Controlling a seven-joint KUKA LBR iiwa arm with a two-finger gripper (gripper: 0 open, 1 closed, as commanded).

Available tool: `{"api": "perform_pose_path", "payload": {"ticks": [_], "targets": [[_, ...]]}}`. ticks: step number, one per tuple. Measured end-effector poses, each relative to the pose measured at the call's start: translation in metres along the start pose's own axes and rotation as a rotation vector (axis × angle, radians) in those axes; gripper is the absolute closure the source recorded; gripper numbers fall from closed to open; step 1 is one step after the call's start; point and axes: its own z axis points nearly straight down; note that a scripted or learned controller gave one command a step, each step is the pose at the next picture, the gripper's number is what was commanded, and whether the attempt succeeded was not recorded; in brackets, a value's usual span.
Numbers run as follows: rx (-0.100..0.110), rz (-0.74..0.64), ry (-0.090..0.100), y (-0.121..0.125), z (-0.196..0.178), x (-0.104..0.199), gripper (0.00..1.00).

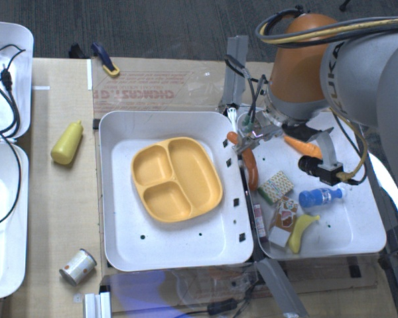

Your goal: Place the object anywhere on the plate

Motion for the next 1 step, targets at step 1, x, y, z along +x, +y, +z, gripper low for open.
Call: {"api": "perform_pose_path", "payload": {"ticks": [1], "targets": [[-0.001,-0.018,-0.001,0.0155,-0.0001,0.0472,1.0]]}}
